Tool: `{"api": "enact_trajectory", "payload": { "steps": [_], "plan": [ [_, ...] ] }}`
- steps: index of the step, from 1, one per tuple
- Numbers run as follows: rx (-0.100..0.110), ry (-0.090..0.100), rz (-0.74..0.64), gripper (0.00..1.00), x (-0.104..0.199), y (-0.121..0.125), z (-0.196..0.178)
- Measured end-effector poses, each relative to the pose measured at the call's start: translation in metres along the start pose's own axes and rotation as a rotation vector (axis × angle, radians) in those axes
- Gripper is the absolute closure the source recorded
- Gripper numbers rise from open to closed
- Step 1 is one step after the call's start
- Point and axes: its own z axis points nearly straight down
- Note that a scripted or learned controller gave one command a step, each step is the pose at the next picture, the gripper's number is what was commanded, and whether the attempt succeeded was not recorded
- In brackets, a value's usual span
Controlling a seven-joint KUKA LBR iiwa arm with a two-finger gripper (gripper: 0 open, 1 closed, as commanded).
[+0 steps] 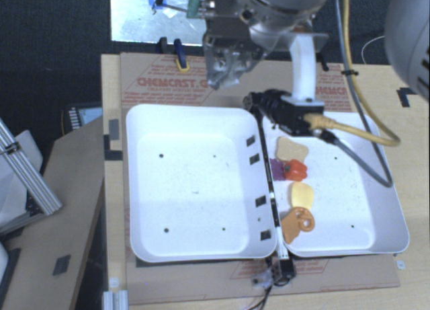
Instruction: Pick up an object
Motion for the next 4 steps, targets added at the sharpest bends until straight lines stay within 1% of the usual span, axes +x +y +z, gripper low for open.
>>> {"api": "enact_trajectory", "payload": {
  "steps": [1,2,3,4],
  "plan": [
    [-0.002,0.002,-0.003,1.0,0.0,0.0,-0.011],
    [0.021,-0.012,0.011,1.0,-0.002,0.001,0.198],
    [-0.015,0.004,0.014,1.0,-0.041,-0.022,0.007],
    [0.009,-0.006,0.004,1.0,0.001,-0.007,0.067]
  ]
}}
